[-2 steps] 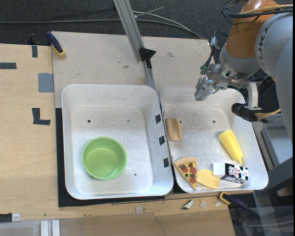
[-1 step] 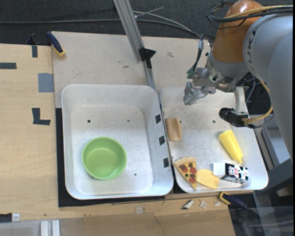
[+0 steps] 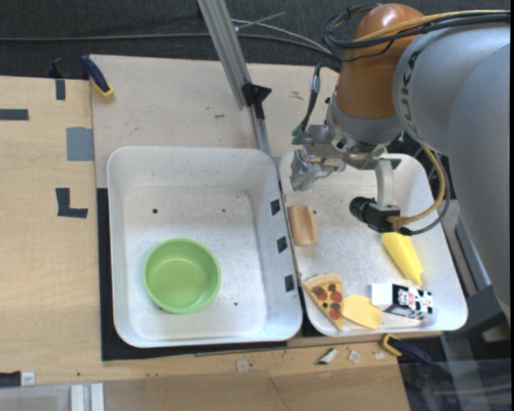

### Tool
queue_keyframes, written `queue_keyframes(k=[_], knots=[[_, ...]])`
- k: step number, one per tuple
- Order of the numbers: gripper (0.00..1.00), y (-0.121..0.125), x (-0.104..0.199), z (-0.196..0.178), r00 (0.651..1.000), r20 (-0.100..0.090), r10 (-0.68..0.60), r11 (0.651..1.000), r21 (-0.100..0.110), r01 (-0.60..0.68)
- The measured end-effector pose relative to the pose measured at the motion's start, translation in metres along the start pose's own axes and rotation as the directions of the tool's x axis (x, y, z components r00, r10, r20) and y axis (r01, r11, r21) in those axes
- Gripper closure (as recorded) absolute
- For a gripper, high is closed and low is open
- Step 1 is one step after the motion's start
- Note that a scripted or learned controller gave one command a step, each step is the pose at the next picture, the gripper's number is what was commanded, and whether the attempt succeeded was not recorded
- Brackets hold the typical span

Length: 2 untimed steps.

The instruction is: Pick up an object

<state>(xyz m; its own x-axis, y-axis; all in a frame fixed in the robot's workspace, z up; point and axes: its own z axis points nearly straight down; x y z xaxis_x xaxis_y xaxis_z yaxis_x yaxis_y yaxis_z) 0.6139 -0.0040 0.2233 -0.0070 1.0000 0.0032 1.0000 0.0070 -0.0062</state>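
Claw (image 3: 304, 176): centre frame, over right bin (image 3: 360, 242), above brown block (image 3: 301, 224); gap cannot be told.
Hidden: arm covers bin's upper right.

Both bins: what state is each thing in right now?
green bowl: upright, in the left bin
brown block: lying flat, right bin
pizza slice: flat
corn cob: on its side
claw: above the brown block, holding nothing visible
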Motion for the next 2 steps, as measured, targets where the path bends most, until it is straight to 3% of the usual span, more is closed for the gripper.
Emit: queue_keyframes(k=[1,2], knots=[[1.00,-0.017,0.048,0.010,1.000,0.002,0.001,1.000,0.004,-0.001],[1.00,-0.032,0.101,-0.003,1.000,0.001,0.000,1.000,0.002,0.000]])
